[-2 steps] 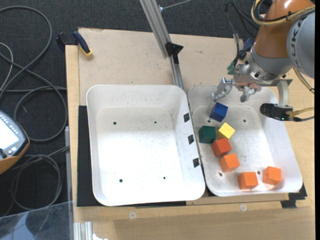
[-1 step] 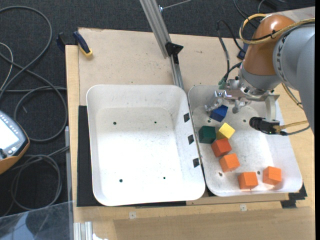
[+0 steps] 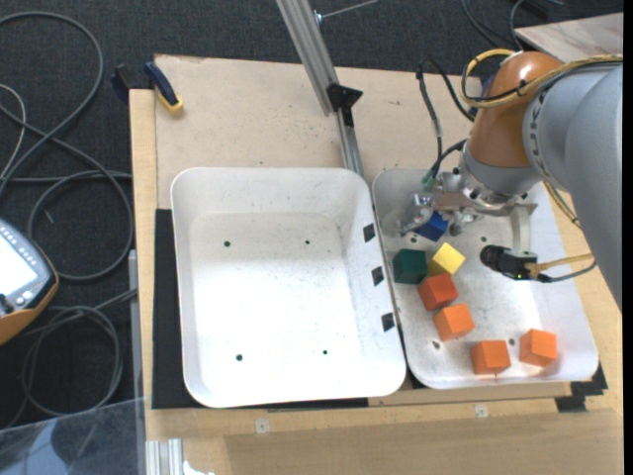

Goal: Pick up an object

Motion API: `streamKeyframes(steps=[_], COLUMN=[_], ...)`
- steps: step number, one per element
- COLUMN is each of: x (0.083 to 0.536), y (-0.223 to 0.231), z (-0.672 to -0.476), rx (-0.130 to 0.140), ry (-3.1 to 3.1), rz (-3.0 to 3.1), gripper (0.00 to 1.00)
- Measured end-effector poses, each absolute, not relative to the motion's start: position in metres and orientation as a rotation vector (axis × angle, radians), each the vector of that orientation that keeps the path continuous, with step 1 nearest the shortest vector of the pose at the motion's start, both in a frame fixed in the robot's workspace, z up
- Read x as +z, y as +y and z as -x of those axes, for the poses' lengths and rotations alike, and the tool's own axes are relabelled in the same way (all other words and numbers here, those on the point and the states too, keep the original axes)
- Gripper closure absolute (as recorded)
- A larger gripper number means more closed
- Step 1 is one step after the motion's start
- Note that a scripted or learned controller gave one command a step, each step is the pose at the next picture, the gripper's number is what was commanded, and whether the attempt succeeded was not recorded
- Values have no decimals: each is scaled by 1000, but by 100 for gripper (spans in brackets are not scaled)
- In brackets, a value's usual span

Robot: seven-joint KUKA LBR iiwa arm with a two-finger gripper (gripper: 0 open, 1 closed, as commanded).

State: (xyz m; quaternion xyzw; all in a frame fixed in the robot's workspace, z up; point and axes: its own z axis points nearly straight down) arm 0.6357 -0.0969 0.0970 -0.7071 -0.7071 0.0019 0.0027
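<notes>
Reaching into right bin (image 3: 584, 359), claw (image 3: 431, 218) sits low at far left corner, blue block (image 3: 432, 228) apparently pinched between narrow fingers. Block likely light, rigid, smooth; grip best across opposite flat faces. Count: four orange blocks, one green (image 3: 409, 265), one yellow (image 3: 448, 258), one blue. Left bin (image 3: 188, 206) beside it on tabletop (image 3: 237, 117).

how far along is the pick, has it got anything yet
Done: the gripper is low in the right bin, right at the blue block. In hand: whether the fingers actually grip that block cannot be told from this view. Left: lifting it out. The green block, yellow block and four orange blocks lie untouched on the bin floor.
</notes>
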Motion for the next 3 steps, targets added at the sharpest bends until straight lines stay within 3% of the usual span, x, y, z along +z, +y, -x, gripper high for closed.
streamKeyframes(steps=[1,3], x=[109,217], y=[-97,-101], z=[-635,-639], rx=[10,-8], ry=[-2212,-2227], rz=[2215,2226], gripper=[100,100])
